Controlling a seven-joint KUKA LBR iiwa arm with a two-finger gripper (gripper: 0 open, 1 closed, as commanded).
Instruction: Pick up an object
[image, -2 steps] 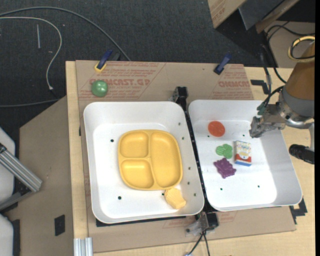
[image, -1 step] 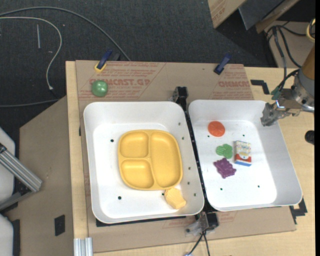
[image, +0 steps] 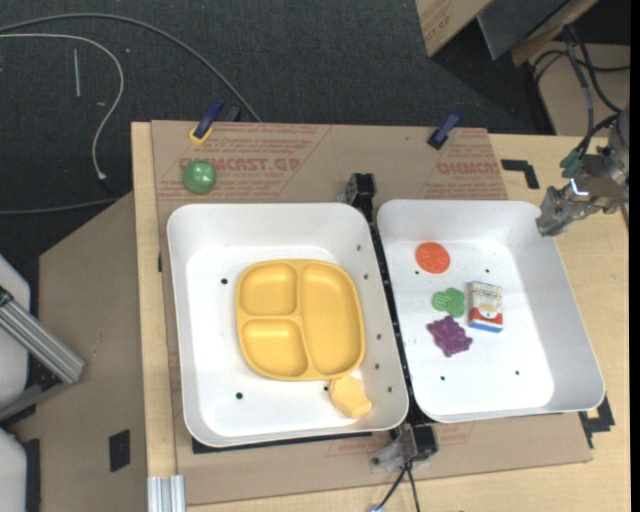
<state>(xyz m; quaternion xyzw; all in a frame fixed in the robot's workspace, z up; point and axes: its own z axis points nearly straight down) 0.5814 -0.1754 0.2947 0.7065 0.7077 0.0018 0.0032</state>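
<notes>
Camera view puts your gripper (image: 556, 213) over the right bin's (image: 560, 330) far right corner; whether it is spread or holding anything, you cannot tell. Your likeliest pick, the small carton (image: 486, 306), lies mid-bin, just right of the green piece (image: 449, 300) and the purple piece (image: 449, 335), with the orange disc (image: 432, 258) nearer the far edge. It looks light and fairly stiff, so pinch its long sides. Its long axis runs from far edge to near edge.
</notes>
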